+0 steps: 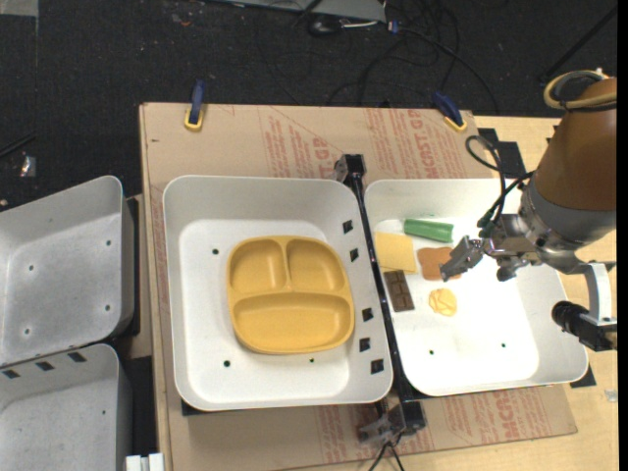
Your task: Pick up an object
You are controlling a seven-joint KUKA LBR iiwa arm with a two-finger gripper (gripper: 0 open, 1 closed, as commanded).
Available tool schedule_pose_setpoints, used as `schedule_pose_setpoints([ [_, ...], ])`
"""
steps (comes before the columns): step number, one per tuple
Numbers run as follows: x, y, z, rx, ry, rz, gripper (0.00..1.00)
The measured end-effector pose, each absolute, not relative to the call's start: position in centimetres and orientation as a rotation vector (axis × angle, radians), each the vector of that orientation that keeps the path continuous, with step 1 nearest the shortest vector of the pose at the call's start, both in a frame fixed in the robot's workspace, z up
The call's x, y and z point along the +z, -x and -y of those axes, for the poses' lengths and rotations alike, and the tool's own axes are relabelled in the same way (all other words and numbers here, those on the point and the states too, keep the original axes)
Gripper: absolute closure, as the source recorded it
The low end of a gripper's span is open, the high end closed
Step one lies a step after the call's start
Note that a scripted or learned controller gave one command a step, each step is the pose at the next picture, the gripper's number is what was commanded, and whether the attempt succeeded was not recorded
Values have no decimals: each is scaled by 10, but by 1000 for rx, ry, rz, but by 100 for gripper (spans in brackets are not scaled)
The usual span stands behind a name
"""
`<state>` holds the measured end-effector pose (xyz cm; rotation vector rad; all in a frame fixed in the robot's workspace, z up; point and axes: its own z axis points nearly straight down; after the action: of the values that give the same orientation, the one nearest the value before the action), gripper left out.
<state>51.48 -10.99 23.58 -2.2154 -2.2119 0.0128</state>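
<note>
The right bin (pixel 510 361) holds several small items. A green cylinder (pixel 429 229) lies near its back left, with a pale yellow wedge (pixel 393 251) beside it. An orange-brown piece (pixel 434 262) sits just right of the wedge. A dark brown bar (pixel 397 290) lies by the bin's left wall, and a small yellow round piece (pixel 444 302) lies below the brown piece. My gripper (pixel 479 259) hangs over the bin's middle, right beside the orange-brown piece and above the yellow round one. Nothing can be seen held in it.
The left bin (pixel 196 361) contains a yellow divided plate (pixel 290 294). A black divider (pixel 371 273) runs between the bins. The arm's grey body and orange band (pixel 579 165) cover the right bin's back right corner. Bare white floor spans the right bin's front half.
</note>
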Motion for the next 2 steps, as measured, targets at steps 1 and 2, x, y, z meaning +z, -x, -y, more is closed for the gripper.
schedule_pose_setpoints([
  [1, 242, -517, 110, 1, 2220, 2222, 0],
  [2, 182, -514, 101, 5, 2219, 2216, 0],
])
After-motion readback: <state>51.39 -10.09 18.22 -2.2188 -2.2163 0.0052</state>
